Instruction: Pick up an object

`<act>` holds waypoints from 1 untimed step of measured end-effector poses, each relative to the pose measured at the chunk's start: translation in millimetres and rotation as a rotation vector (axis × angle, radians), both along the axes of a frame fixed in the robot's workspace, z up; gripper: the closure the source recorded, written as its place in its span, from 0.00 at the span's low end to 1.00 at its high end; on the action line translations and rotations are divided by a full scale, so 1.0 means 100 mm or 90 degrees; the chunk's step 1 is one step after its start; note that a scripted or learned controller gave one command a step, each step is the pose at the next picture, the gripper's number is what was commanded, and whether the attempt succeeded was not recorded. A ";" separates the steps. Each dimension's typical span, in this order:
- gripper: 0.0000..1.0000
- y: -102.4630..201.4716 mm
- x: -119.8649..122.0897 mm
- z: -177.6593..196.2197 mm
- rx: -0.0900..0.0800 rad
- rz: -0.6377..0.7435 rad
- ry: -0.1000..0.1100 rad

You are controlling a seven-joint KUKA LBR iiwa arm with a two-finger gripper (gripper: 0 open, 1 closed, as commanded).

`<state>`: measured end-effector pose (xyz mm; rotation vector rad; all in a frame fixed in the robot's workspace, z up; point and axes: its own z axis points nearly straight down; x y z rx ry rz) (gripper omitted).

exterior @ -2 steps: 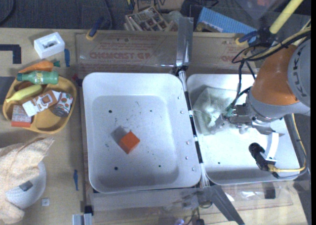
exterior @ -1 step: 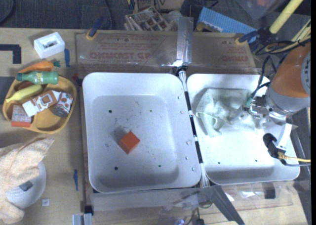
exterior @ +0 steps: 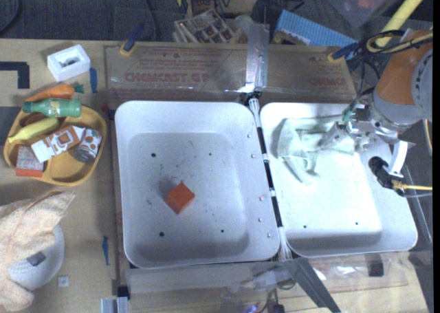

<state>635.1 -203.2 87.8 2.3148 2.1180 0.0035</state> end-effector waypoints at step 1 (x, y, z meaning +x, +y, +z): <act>0.00 -0.10 0.33 0.37 0.000 -0.029 0.002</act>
